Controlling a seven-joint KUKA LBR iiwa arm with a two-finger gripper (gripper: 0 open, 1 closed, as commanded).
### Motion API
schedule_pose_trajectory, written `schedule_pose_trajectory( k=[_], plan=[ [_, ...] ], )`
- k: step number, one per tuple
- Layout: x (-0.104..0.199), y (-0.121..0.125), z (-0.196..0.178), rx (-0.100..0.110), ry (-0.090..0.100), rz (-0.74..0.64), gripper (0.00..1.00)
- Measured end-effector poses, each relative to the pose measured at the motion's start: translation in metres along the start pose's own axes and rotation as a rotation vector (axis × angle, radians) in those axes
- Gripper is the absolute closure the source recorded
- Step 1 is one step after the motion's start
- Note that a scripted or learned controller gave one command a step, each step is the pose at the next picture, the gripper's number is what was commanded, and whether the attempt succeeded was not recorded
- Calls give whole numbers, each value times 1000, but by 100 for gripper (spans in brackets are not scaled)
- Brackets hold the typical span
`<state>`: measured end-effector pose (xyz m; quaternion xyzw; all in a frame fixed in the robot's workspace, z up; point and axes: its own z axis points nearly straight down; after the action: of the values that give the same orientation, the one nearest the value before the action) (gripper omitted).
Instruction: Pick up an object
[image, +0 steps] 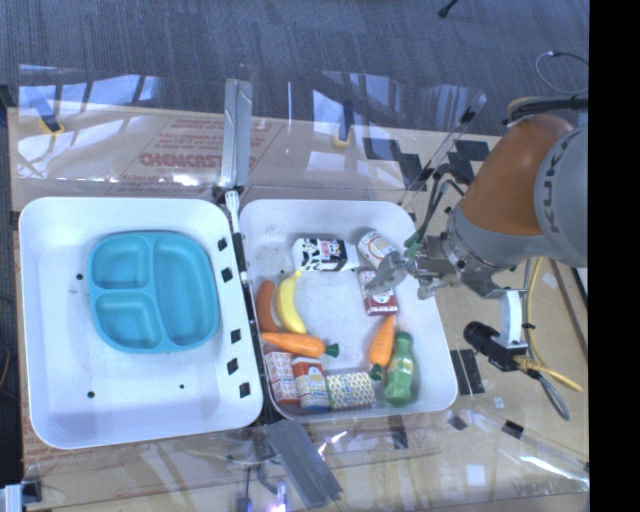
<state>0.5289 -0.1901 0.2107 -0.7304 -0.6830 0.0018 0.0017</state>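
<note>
In the camera view the gripper (385, 275) hangs over the upper right part of the right bin (432, 400), reaching in from its right wall. Taking the small red packet (381, 302) as the landmark: the jaws sit directly above its upper end, so close that I cannot tell whether they touch it, and I cannot tell whether they stand apart or together. The packet lies flat on the bin floor, its long axis running roughly up and down the view. Just above it is a round can (375, 245), to its upper left a black-and-white carton (320, 254), below it an orange carrot (382, 342) beside a green bottle (400, 368). My judgement is that the packet is the nearest candidate, needing little more than a straight descent.
</note>
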Motion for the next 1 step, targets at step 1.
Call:
schedule_pose_trajectory(
  k=[1],
  plan=[
    [-12,52,110,-19,-4,-60,0]
  ],
)
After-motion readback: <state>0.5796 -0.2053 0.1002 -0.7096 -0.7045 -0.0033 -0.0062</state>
